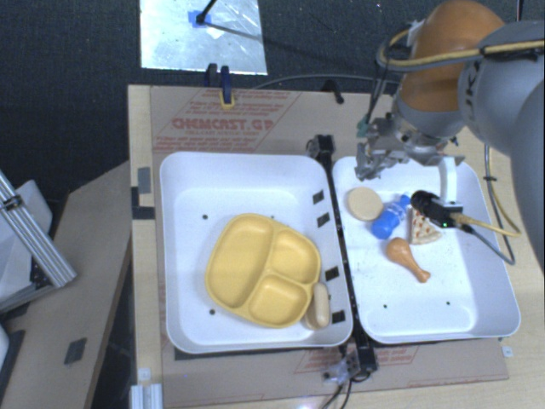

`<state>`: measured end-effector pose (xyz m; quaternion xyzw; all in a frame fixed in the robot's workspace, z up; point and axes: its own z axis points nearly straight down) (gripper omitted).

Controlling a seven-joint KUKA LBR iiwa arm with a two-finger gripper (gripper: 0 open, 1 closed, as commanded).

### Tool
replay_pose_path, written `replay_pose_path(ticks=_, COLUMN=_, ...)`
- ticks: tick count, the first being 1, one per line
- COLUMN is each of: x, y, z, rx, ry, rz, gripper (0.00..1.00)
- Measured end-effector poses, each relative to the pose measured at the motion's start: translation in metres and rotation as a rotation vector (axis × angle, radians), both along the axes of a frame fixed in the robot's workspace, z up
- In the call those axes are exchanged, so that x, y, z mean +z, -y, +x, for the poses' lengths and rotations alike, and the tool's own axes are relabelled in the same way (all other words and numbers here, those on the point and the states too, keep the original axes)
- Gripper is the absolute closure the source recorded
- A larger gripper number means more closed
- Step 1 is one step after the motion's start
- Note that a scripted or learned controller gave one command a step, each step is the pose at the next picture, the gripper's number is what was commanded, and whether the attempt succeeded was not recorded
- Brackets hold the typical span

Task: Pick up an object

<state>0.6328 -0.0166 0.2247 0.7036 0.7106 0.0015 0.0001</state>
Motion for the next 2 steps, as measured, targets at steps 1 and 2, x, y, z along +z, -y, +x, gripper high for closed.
replay_pose_path(ticks=1, x=-0.010, y=-0.051, z=-0.010, rx=0.000, ry=-0.002, rz=0.000, gripper=1.00)
replay_pose_path(ticks=2, x=0.005, y=-0.103, z=-0.020, rx=0.000, ry=0.000, rz=0.001, gripper=1.00)
